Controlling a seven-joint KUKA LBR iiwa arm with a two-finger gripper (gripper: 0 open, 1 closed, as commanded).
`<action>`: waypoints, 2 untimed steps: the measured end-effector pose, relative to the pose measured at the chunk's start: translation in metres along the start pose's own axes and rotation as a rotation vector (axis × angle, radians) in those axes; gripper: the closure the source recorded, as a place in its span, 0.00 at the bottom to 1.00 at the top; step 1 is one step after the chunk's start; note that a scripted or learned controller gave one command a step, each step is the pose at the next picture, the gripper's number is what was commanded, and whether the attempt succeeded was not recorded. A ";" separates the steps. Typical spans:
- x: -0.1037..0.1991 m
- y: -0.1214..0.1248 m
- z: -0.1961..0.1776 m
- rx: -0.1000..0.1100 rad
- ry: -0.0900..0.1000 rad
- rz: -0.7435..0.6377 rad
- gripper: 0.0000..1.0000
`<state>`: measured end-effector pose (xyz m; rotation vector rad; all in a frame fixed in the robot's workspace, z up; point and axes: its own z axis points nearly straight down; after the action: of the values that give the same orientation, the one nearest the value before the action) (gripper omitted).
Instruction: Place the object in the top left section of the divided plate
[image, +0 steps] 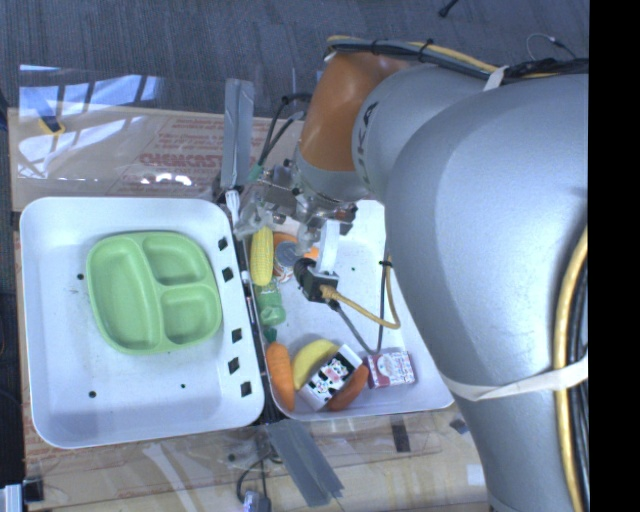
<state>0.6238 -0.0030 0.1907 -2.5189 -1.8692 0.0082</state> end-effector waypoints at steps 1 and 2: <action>-0.025 0.009 0.000 -0.001 0.000 -0.070 0.00; -0.055 -0.075 0.000 -0.001 0.000 0.141 0.00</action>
<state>0.5364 -0.0342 0.1908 -2.6451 -1.6877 0.0072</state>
